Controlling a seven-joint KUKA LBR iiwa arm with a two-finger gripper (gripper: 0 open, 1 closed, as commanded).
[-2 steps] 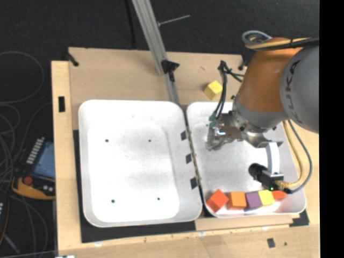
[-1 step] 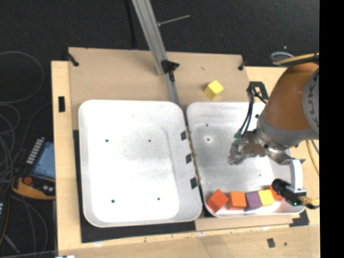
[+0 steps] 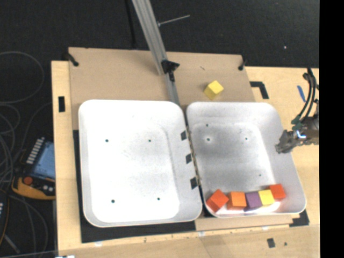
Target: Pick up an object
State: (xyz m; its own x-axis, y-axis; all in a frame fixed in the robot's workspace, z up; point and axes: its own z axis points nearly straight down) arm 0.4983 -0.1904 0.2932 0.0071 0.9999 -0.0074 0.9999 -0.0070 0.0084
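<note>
Pale wooden bench (image 3: 63, 160) on dark floor (image 3: 32, 26), black cables (image 3: 16, 122) at left

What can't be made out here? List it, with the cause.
- Gripper: small and blurred at the camera view's right side; most of the arm is cut off by the edge.
- Blocks in the right bin: packed in a row against the near wall; their lower sides are hidden.
</note>
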